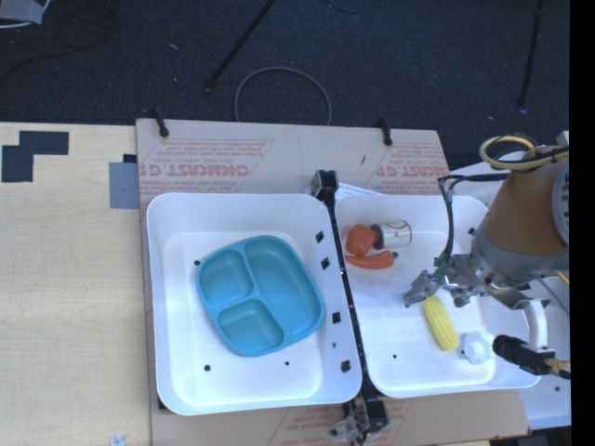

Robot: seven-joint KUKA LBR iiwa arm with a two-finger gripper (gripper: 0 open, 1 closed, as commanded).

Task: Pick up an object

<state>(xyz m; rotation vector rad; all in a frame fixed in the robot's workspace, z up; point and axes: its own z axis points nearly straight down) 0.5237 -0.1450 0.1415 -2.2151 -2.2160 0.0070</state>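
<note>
1. The corn cob [441, 322] lies flat on the floor of the right bin [409, 379], toward its right side, angled lengthwise; nothing leans on it, so it is free to lift.
2. The gripper [426, 286] hangs just above the cob's upper end. Whether the fingers are wide or narrow cannot be told.
3. An orange toy [364, 246] lies near the bin's upper wall, well apart.
4. The left bin [177, 240] holds a blue divided plate [258, 294], which is not involved.
</note>
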